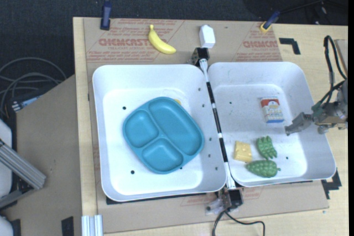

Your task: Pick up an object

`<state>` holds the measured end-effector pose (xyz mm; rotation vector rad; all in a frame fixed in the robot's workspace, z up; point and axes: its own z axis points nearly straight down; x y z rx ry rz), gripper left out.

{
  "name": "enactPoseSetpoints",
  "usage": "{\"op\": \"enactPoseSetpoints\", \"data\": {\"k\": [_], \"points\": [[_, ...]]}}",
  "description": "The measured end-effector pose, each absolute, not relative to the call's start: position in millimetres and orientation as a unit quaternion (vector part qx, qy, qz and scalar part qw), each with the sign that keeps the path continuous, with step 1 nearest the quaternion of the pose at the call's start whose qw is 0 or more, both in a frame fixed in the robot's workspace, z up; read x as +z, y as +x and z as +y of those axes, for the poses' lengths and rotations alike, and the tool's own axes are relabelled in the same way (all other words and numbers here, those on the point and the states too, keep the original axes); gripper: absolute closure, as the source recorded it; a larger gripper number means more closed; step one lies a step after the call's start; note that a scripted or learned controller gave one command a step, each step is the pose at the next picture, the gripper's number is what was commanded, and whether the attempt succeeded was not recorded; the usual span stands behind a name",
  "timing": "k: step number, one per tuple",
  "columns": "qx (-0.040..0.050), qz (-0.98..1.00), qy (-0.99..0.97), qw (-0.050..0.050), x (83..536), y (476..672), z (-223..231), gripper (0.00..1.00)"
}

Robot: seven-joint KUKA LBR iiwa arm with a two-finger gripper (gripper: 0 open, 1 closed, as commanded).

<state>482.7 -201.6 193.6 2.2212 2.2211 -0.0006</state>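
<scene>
two green items (266, 147), one yellow block (242, 151), one carton (272, 109).

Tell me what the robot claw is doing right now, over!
Claw over right bin's right side, nothing seen in it. Small red-and-white box just left of it, untouched. Nothing between them.

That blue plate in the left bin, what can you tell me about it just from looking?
The blue divided plate is a smooth, plastic-looking tray with rounded corners and three compartments: one on its left, one at upper right and one at the bottom. It lies flat, right side up and turned at a slant, near the middle of the left bin. All three compartments hold nothing. A bit of something yellow peeks out at its upper edge. The gripper is away over the right bin.
</scene>
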Motion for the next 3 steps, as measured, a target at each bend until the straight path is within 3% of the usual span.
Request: {"op": "enactPoseSetpoints", "data": {"k": [1,2,3], "points": [[-0.0002,0.708,0.707,-0.002,128,488.7,-151,0.0],[0.0022,0.707,0.708,0.004,88,481.9,-130,0.0],[0.0003,0.707,0.707,0.001,102,565.0,-172,0.0]]}}
